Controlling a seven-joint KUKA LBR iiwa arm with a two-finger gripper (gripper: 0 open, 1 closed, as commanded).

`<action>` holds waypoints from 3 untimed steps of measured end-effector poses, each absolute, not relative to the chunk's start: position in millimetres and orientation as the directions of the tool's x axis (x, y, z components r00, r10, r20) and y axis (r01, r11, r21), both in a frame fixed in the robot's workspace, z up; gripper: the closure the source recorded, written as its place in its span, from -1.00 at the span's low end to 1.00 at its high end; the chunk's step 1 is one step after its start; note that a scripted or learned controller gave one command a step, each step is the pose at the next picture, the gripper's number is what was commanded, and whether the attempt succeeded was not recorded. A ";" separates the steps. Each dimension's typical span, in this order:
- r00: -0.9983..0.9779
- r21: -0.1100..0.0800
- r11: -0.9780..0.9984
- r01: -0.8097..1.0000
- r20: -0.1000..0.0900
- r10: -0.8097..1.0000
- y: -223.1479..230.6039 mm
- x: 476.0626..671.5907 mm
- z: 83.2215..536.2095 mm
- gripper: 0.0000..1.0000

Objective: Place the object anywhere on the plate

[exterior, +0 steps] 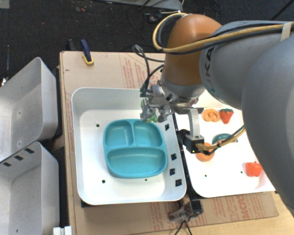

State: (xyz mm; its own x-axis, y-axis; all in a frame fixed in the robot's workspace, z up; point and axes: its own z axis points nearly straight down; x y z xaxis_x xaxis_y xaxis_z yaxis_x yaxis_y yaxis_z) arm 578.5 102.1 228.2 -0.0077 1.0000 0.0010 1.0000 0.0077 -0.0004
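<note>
Overhead, pincer (pixel 154 112) hovers — plate's (pixel 135 149) upper rim.

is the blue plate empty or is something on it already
Empty: the blue plate shows bare compartments. The gripper hovers at its far edge.

plate (pixel 135 150) teal | bins (pixel 88 141) white | strawberry (pixel 227 115) red | ring (pixel 211 115) orange

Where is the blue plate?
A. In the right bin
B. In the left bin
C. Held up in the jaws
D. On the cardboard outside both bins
B: the plate lies flat on the floor of the left bin, while the small toys sit in the right bin.
</note>
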 end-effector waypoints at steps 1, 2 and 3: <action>-0.009 -0.001 0.009 1.000 0.002 1.000 158.6 573.4 223.2 1.00; -0.005 0.001 0.005 1.000 0.000 1.000 174.2 580.2 222.6 1.00; -0.003 -0.001 0.003 1.000 0.000 1.000 173.3 579.9 222.6 -1.00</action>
